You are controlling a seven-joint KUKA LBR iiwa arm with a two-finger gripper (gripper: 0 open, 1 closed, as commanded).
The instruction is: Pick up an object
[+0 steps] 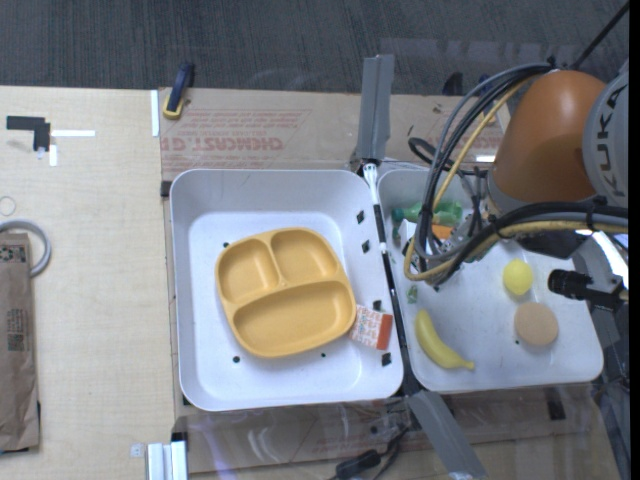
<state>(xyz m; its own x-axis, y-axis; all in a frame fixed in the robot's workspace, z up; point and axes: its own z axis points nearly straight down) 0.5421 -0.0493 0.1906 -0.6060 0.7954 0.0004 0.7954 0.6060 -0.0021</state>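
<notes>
The right bin (pixel 560 368) holds a yellow banana (pixel 438 341) near its front left, a small yellow ball (pixel 517 277) and a tan round object (pixel 536 324) toward the right. Green and orange items (pixel 437 216) lie at the bin's back, partly hidden behind cables. The arm's orange band (pixel 545 138) hangs over the back of this bin, with black and yellow cables (pixel 450 228) looping below it. The gripper itself is hidden under the arm. The left bin (pixel 190 268) holds a yellow divided plate (pixel 285 291) and a small red-and-white packet (pixel 371 328) beside it.
A cardboard sheet (pixel 260 133) lies behind the left bin with a blue-and-yellow tool (pixel 180 90) on it. A grey post (pixel 376 108) stands between the bins at the back. A brown paper bag (pixel 15 338) rests at the far left of the bench.
</notes>
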